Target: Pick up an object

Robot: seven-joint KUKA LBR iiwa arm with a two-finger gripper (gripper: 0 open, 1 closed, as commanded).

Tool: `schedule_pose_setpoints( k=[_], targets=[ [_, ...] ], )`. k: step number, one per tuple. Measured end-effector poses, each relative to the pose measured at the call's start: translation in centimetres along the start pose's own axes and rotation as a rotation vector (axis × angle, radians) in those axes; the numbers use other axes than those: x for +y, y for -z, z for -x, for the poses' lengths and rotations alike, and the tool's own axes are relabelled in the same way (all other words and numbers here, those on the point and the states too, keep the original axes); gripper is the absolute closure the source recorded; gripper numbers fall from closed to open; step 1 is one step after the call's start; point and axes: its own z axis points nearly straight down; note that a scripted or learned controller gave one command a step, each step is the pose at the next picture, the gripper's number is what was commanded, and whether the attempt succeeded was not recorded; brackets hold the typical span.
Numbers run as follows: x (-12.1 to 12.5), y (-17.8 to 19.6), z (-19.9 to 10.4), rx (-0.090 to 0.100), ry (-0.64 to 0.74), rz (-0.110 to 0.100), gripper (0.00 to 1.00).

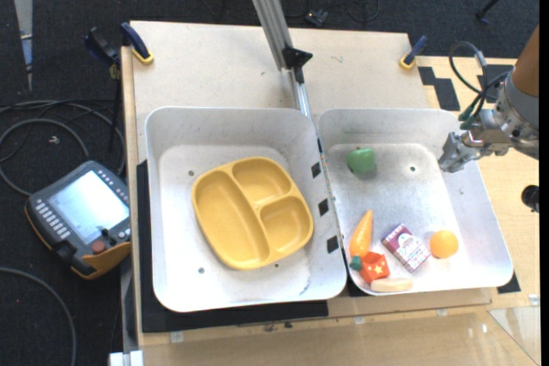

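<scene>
The right bin (480,210) holds several small toys. A green round one (362,161) lies near its far left corner. An orange carrot (361,232), a red piece (375,267), a pale yellow piece (390,285), a pink and white box (405,247) and an orange ball (443,244) lie along its near side. My gripper (453,155) hangs over the far right edge of this bin, right of the green toy and apart from every object. Nothing shows in its grasp.
The left bin (163,184) holds a yellow divided plate (253,210). A metal pole (266,4) slants up from the divide between the bins. Clamps sit on the bench's far corners. A teach pendant (81,219) lies on the floor to the left.
</scene>
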Motion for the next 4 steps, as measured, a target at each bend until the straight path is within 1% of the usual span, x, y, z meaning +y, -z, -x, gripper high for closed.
schedule_pose_setpoints(
  k=[1, 2, 3, 4],
  targets=[
    [1.1, -1.0, -5.3, 0.004, 0.004, -0.008, 1.0],
    [1.7, -0.9, -10.4, 0.005, 0.004, -0.008, 1.0],
    [1.3, -0.7, -15.3, 0.005, 0.005, -0.009, 1.0],
    [1.9, -1.4, -20.2, 0.005, 0.004, -0.009, 1.0]
  ],
)
